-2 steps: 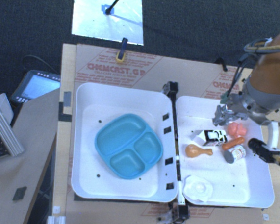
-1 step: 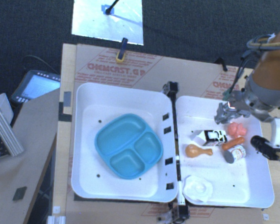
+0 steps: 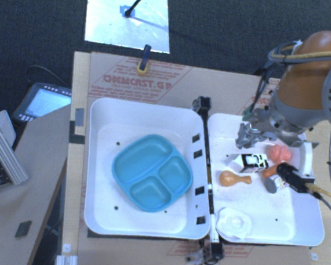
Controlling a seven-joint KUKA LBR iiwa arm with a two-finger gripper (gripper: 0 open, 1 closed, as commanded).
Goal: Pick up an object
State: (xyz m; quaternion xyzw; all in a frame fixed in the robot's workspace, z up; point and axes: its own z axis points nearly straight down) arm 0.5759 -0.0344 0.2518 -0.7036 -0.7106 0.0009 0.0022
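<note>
My gripper (image 3: pixel 245 138) hangs over the back left part of the right bin (image 3: pixel 304 230). Just below and to its right lies a small white carton with black patches (image 3: pixel 251 161). An orange drumstick-shaped toy (image 3: pixel 234 179) lies in front of the carton. A pink lump (image 3: pixel 280 153) sits to the right of the carton, partly behind the arm's bracket. A small grey and orange piece (image 3: pixel 271 183) lies near the bin's middle. A white fried-egg toy (image 3: pixel 235 221) rests in the front left corner. Nothing shows as held by the gripper.
The left bin (image 3: pixel 102 152) holds a blue divided plate (image 3: pixel 152 172). A black divider with clips (image 3: pixel 204 162) runs between the bins. The grey arm with its orange band (image 3: pixel 317 68) reaches in from the upper right. A tablet (image 3: pixel 40 104) lies off the bench at left.
</note>
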